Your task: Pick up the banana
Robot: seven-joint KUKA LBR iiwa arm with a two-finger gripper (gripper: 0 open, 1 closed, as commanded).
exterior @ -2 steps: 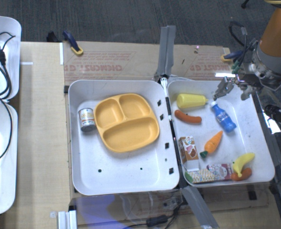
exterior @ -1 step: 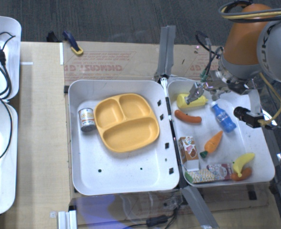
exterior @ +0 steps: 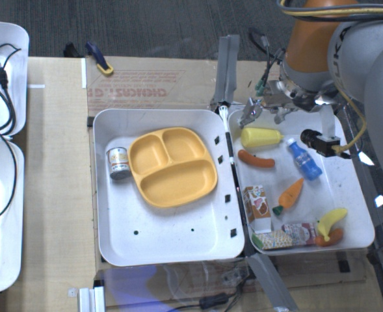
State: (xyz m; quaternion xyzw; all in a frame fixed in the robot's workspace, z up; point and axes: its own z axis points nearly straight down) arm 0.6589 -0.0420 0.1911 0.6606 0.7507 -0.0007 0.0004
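The banana [exterior: 332, 220], short and yellow, lies in the near right corner of the right bin [exterior: 354, 174], resting against a reddish sausage-shaped piece [exterior: 331, 238]. My gripper [exterior: 265, 112] hangs over the far left part of that bin, just above a yellow bottle-like object [exterior: 261, 136]. Its two metal fingers stand apart with nothing between them, so it is open. The banana is well apart from the gripper, toward the near right.
The right bin also holds a red sausage [exterior: 256, 160], a blue bottle [exterior: 304, 160], a carrot [exterior: 290, 194], a small carton [exterior: 258, 207] and a flat packet [exterior: 285, 235]. A yellow divided plate [exterior: 173, 166] and a can [exterior: 118, 162] sit in the left bin [exterior: 171, 239].
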